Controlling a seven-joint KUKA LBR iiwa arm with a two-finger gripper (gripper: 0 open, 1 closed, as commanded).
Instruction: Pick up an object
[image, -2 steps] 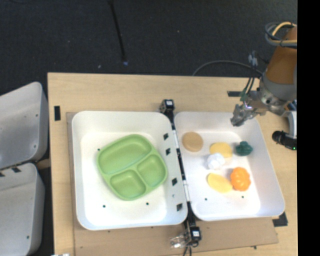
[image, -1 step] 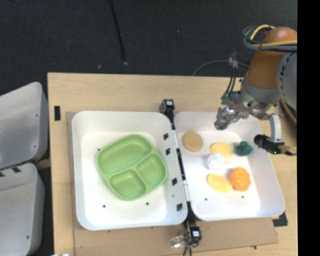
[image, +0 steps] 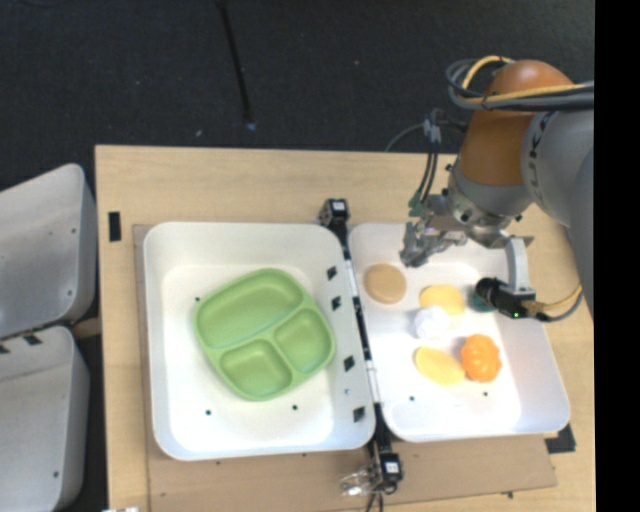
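Tan round cookie (image: 385, 284) sits near the right bin's (image: 535, 400) left wall; my gripper (image: 418, 250) hovers beside it, closure unreadable; I fear clipping the wall

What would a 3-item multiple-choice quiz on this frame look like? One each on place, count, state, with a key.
1. Where does the green tray lie?
A. in the left bin
B. in the right bin
C. on the bench outside the bins

2. How many compartments does the green tray have?
A. one
B. three
C. five

3. How does the gripper stand to the tan round piece?
A. clamped on it and lifting it
B. apart from it, above the right bin's far edge
C. pressing it into the tray

Key: 1 A, the tray sits inside the left bin. 2 B, one long section and two smaller ones show. 3 B, the piece lies on the floor of the right bin with white floor between it and the gripper.
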